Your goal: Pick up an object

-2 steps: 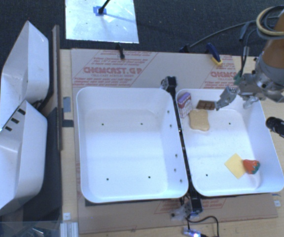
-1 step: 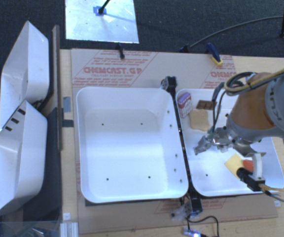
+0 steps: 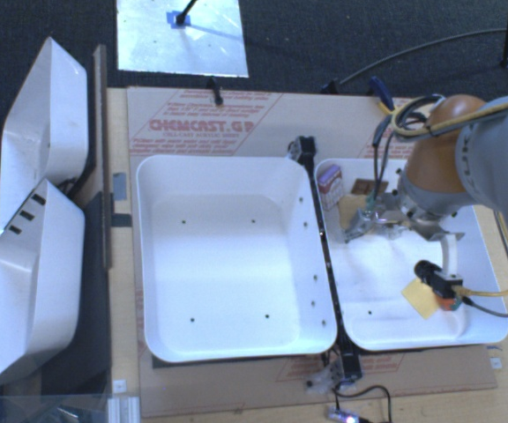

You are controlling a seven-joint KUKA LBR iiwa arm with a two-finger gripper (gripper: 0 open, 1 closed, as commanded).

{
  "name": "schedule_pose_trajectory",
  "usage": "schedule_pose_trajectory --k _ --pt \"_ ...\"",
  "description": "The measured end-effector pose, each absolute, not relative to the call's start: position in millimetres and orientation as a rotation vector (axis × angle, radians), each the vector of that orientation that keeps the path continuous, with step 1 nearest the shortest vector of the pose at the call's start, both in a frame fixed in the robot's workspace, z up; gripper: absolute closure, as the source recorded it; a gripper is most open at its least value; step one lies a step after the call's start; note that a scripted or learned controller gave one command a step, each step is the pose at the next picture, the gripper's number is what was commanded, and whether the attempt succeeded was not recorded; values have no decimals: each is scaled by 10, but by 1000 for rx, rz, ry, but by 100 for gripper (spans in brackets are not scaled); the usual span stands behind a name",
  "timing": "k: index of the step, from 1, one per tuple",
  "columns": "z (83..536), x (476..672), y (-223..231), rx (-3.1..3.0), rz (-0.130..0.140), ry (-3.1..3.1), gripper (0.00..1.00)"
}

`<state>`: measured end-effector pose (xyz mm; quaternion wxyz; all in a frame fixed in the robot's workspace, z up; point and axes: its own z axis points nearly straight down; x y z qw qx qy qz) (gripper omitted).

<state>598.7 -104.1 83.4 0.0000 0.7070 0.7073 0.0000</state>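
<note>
Reaching in from the right, the arm lowers its hand (image 3: pixel 360 227) into the right bin (image 3: pixel 483 333) beside a small carton (image 3: pixel 329 183), its grip impossible to tell.

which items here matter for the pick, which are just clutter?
Job: gripper; right bin; in it a small can, brown block, yellow sponge.

Lying about: left bin; stacked spare bins; metal plate; cables.
</note>
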Motion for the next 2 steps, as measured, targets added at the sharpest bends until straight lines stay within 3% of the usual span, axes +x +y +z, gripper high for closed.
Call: schedule_pose_trajectory --k 1,2 --pt "844 6636 -1029 2219 1 2222 0" --pt "961 6641 -1032 2218 4 2221 100"
